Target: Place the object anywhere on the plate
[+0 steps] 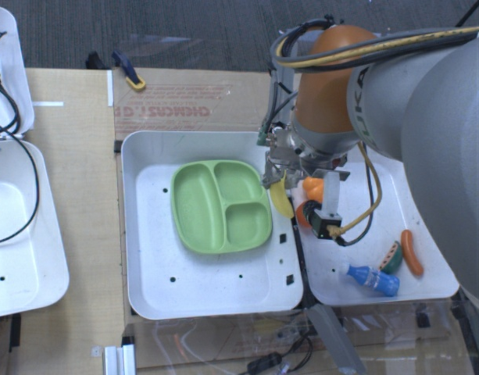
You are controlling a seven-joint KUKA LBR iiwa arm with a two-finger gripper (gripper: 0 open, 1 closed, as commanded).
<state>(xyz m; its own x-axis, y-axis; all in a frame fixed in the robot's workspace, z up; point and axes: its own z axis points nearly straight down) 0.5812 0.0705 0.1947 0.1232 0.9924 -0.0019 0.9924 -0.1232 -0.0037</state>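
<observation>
- Currently, the two-finger gripper (280, 180) hangs over the inner edge of the left white plastic bin (145, 233), at about 3 o'clock from the green three-compartment plastic plate (221, 205).
- A yellow, elongated, banana-like object (280, 198) shows directly beneath the gripper, just beside the plate's right rim. Its upper end sits at the gripper; whether the fingers clamp it or stand apart cannot be determined, as the wrist hides them.
- The object's long axis runs roughly 12 to 6 o'clock, tilted slightly, with the lower end pointing toward 5 o'clock.
- Judged step: carry the object over the plate and set it down.
- To do this well, translate toward 9 o'clock until the whole object lies inside the plate rim. Aim for the large left compartment, whose long side matches the object's axis.
- Keep the object clear of the raised dividers, lower before release, and avoid a drop onto the rim, where it may roll off.
- Other items, including an orange sausage-shaped toy (412, 253) and a small blue bottle (374, 280), lie in the right white bin (438, 283), well apart.
</observation>
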